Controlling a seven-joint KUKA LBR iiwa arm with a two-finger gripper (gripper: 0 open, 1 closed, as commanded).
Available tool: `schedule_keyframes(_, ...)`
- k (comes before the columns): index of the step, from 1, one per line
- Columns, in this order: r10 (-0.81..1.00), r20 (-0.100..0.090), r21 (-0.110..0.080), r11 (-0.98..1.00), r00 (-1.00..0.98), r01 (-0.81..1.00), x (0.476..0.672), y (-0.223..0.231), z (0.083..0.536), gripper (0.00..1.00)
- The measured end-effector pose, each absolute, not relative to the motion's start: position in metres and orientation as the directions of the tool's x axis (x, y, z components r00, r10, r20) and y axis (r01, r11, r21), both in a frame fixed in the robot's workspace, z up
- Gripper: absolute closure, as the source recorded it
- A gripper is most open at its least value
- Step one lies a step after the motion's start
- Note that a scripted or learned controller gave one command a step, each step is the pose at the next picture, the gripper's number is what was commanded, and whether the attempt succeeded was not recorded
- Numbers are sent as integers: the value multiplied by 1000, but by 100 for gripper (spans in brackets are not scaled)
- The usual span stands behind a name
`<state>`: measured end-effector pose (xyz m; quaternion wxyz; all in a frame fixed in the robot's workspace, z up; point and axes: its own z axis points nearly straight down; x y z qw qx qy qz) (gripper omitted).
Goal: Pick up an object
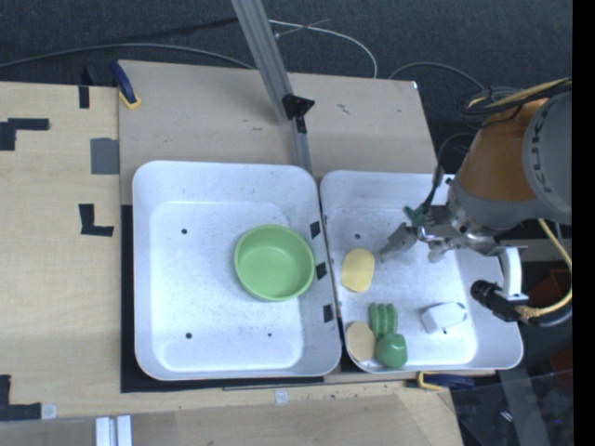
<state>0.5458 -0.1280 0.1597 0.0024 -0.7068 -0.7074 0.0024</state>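
While the hand (412, 242) hovers spread in the right bin (483, 342), yellow piece (358, 270) beside it, green bowl (273, 262) in left bin (167, 249).

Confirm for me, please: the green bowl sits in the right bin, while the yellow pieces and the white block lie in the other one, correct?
Not quite. The camera view shows the green bowl in the left bin; the yellow pieces and white block lie in the right bin.
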Motion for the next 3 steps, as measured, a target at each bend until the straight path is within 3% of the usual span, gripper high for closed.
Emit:
schedule_keyframes(1,1000,0,-7,1,-1,1000,541,-132,115,0)
schedule_keyframes(2,1000,1,-4,2,-2,1000,542,-131,127,100)
schedule_keyframes(3,1000,-1,4,2,-2,1000,551,-125,185,100)
